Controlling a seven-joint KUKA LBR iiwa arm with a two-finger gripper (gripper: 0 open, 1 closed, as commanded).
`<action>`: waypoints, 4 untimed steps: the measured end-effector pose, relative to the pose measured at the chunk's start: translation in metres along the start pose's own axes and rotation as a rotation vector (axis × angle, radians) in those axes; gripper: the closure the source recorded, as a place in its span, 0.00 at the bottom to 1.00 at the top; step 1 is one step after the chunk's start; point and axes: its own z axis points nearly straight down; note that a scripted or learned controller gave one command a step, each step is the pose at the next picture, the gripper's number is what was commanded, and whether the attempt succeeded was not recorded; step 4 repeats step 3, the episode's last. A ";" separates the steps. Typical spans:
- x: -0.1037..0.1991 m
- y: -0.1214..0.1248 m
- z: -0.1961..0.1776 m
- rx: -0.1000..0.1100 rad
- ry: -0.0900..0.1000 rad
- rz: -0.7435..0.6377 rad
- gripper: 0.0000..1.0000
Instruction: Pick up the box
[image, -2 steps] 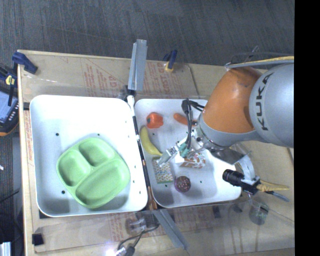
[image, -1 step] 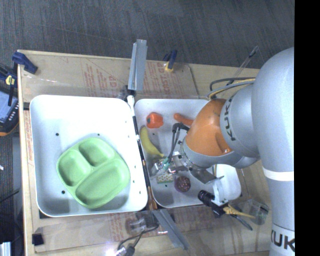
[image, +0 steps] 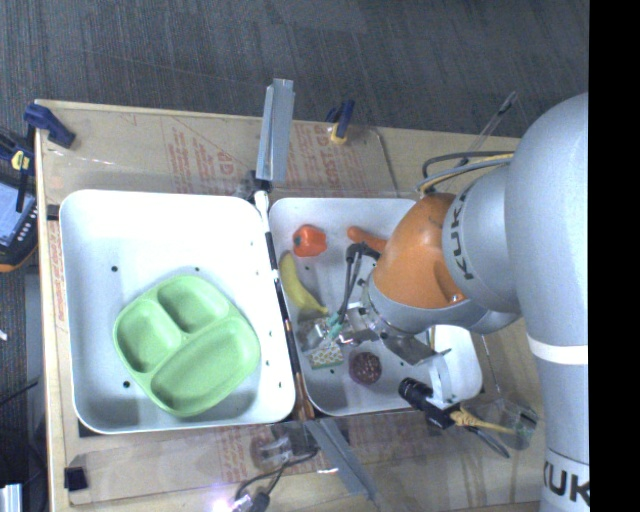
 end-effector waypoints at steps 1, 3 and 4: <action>0.052 0.007 -0.133 -0.008 -0.001 -0.071 1.00; 0.033 0.034 -0.111 -0.007 -0.001 0.089 1.00; 0.033 0.034 -0.111 -0.007 -0.001 0.089 1.00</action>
